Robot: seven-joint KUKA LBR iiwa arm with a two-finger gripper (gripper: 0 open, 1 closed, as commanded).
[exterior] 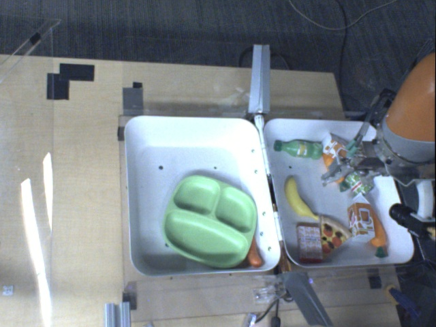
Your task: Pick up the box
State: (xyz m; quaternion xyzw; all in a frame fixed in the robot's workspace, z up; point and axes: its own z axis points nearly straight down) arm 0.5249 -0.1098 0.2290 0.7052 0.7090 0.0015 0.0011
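Right bin (402,254): box (308,242) flat near front edge, touching pizza slice (334,234); banana (298,197) behind it; green bottle (300,148) at back; orange carton (361,220) toward right edge. Tool (347,170) low over bin's back right area, fingers' spread cannot be told. Left bin (146,148): green divided tray (210,220)

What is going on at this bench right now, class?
A grey robot arm with an orange band reaches in from the right over the right-hand bin. Its gripper hangs near a green bottle, above a banana, a small red box, a pizza slice and an orange carton. Nothing is seen between its fingers. The left bin holds a green divided tray.
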